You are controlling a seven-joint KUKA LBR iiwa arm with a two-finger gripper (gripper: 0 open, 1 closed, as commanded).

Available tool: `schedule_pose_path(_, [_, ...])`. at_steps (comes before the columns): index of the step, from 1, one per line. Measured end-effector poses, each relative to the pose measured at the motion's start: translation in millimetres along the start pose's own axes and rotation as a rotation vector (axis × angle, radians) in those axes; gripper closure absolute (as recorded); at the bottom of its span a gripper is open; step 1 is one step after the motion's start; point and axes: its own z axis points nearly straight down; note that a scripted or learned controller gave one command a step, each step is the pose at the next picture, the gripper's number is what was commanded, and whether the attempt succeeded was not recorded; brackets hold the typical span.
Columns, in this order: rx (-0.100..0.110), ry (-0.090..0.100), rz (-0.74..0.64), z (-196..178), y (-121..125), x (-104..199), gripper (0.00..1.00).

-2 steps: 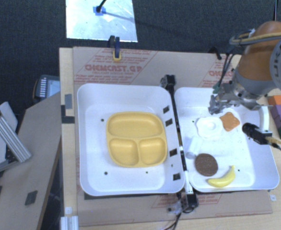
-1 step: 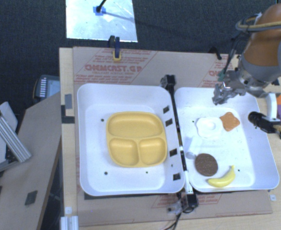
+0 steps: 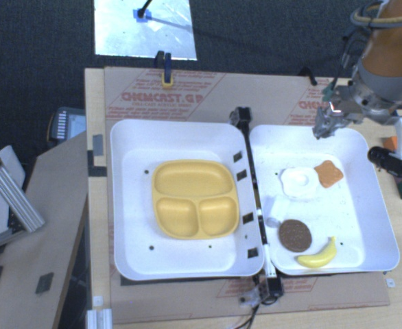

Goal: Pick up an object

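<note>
A yellow divided tray (image 3: 191,208) is seen in the white left bin (image 3: 129,184). In the white right bin (image 3: 372,204): a yellow banana (image 3: 317,255), brown patty (image 3: 295,235), white egg (image 3: 298,181), orange toast (image 3: 328,173).

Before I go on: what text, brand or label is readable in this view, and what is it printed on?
"CHEMCAST GP": red print on the brown sheet under the bins, behind the left bin; it appears to repeat near the sheet's right corner, partly hidden by the gripper.
Smaller red lines around it: too blurred to read.
Toy foods, yellow divided plate: no text seen.
</note>
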Motion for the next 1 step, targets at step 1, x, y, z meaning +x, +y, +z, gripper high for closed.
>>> schedule_pose_path(1, [0.005, 0.002, -0.004, 18.6, 10.4, 56.7, 1.0])
